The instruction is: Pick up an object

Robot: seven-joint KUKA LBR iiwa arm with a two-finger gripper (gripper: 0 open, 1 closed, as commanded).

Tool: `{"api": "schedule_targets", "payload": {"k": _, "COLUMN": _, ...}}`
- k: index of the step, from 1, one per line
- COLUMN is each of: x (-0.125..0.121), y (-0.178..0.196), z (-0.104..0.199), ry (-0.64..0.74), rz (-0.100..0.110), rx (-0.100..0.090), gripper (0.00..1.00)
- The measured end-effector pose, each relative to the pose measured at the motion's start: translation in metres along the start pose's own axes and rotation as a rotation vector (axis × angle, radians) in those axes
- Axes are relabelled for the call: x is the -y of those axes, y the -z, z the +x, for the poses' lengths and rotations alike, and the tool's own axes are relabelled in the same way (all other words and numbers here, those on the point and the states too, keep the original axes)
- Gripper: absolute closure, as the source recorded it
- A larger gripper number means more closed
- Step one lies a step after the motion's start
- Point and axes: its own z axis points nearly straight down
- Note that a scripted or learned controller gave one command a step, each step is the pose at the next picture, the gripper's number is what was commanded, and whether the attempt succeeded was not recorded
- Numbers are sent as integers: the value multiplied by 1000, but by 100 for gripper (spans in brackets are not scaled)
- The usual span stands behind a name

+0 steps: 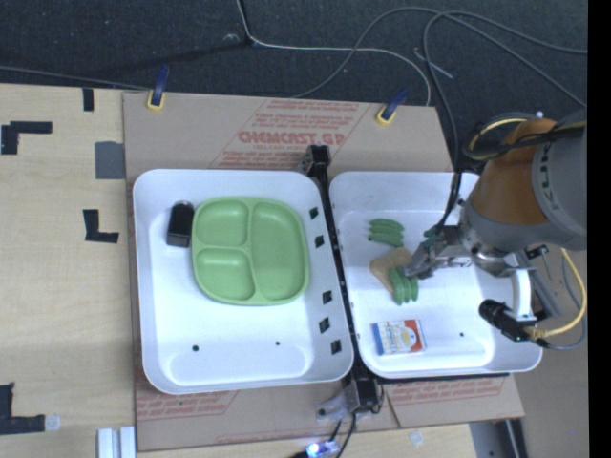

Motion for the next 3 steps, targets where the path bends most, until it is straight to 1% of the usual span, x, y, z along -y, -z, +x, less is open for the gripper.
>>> {"api": "schedule_targets", "payload": {"k": 1, "x": -8, "y": 61, "z": 1, "ry": -2, "rz": 8, "rx": 8, "gripper": 100}}
{"api": "schedule_targets", "payload": {"k": 2, "x": -10, "y": 114, "z": 2, "ry": -3, "rz": 8, "rx": 8, "gripper": 100}}
{"api": "schedule_targets", "payload": {"k": 3, "x": -10, "y": 98, "z": 2, "ry": -4, "rz": 15, "rx": 8, "gripper": 100}}
